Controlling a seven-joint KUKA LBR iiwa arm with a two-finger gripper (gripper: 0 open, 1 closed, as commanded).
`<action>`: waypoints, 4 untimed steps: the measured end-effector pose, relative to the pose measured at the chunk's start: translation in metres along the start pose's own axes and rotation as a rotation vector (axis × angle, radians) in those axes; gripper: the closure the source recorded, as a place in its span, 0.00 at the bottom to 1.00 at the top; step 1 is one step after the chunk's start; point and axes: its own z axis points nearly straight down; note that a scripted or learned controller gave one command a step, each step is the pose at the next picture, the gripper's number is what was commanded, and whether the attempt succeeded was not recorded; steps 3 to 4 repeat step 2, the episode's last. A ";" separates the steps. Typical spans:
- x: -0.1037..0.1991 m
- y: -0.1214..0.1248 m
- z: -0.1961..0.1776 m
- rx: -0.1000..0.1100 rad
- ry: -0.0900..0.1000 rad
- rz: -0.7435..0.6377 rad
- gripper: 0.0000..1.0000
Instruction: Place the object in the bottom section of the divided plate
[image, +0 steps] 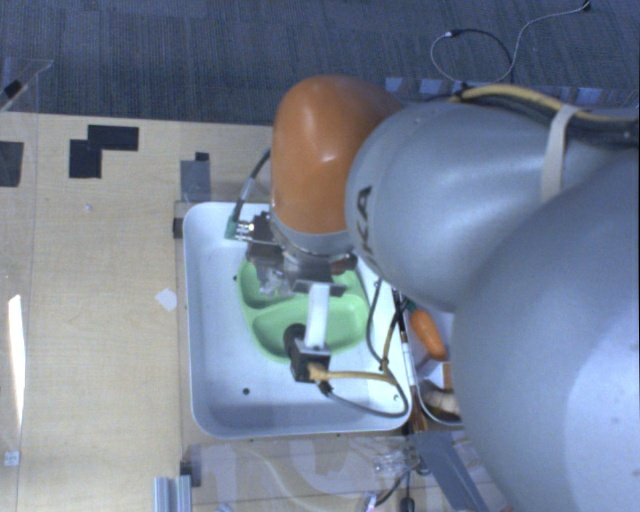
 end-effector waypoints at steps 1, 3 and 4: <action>-0.006 -0.039 0.002 0.003 -0.002 -0.039 1.00; -0.006 -0.039 0.040 0.004 -0.003 -0.001 1.00; -0.006 -0.039 0.040 0.004 -0.003 -0.001 1.00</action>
